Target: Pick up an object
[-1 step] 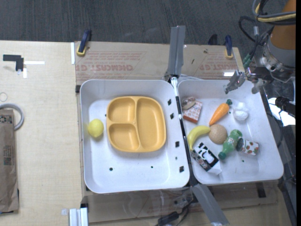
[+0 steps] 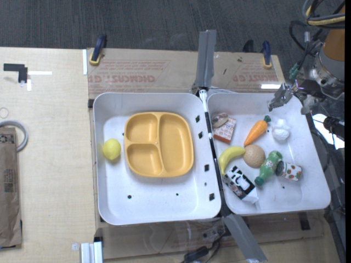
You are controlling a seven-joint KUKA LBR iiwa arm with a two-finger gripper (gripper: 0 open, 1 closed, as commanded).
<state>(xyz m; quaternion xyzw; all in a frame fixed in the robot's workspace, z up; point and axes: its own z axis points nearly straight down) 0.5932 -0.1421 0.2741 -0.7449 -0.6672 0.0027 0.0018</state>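
Observation:
The right bin (image 2: 312,196) holds several small things. An orange carrot (image 2: 255,131) lies near the middle, with a yellow banana (image 2: 230,156) and a round tan ball (image 2: 254,156) below it. A green bottle (image 2: 267,167), a small patterned can (image 2: 289,171), a black-and-white carton (image 2: 239,182), a brown snack box (image 2: 224,127) and a white lump (image 2: 281,131) lie around them. My gripper (image 2: 278,100) hangs over the bin's upper right corner, above and right of the carrot, with nothing seen in it.
The left bin (image 2: 104,196) holds a yellow three-part plate (image 2: 159,144) and a lemon (image 2: 112,149) to its left. A grey divider post (image 2: 205,59) stands between the bins at the back. Blue clamps (image 2: 99,48) sit on the cardboard behind.

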